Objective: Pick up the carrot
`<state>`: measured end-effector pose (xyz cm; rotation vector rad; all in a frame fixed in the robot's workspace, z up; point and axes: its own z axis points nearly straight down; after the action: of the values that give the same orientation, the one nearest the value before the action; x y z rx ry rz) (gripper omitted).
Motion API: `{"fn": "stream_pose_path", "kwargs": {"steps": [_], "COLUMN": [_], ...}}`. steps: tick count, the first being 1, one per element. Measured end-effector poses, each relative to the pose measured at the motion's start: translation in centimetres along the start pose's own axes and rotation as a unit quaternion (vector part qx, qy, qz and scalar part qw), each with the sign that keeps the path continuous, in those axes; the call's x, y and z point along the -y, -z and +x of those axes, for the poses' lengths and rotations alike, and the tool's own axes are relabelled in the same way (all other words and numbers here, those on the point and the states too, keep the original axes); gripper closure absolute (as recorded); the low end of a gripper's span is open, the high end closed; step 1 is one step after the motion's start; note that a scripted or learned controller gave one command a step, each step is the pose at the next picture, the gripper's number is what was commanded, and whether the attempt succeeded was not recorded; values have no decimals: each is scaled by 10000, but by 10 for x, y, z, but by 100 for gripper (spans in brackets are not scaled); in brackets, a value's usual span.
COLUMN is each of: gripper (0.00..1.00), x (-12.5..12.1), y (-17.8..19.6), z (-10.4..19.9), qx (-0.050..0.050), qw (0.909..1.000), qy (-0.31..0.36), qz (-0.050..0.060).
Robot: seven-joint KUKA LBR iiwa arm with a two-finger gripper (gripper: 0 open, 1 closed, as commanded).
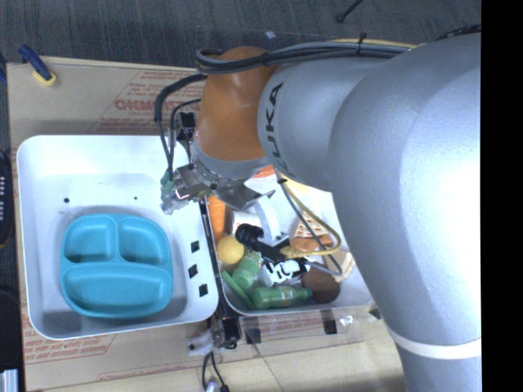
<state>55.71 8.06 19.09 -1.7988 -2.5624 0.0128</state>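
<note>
**Camera view: big arm hanging over the right bin, carrot peeking out**

Camera view from above, and honestly the arm (384,162) eats up most of the right half of the frame. You can read part of the KUKA lettering running down the grey shell next to the orange band (233,104), around the upper middle. The brown board under the bins has red printing on it at the upper left, too faint to read.

Counting: two white bins. The left bin (41,219) has one blue divided tray (118,264) with three compartments, lower left of the frame. The right bin (286,305) is mostly hidden under the arm.

The carrot (216,213) is the orange stick at the left edge of the right bin, just below the wrist, near the wall between the bins. Just below it sits one yellow round fruit (230,250), then green pieces (270,292) along the bottom wall, one brown round thing (320,284) at the lower right, and something black and white (282,269) in between.

The gripper (204,188) sits right above the carrot, but the wrist blocks it, so I can't tell how wide it's open or whether it has anything.

One blue and yellow clip (37,65) lies at the far upper left.
</note>
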Motion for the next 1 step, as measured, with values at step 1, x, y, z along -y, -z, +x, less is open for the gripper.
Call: {"fn": "stream_pose_path", "kwargs": {"steps": [1], "gripper": [100], "x": [-33], "y": [47], "z": [13], "qx": [24], "qw": [9998], "qy": [-181], "qz": [-45]}}
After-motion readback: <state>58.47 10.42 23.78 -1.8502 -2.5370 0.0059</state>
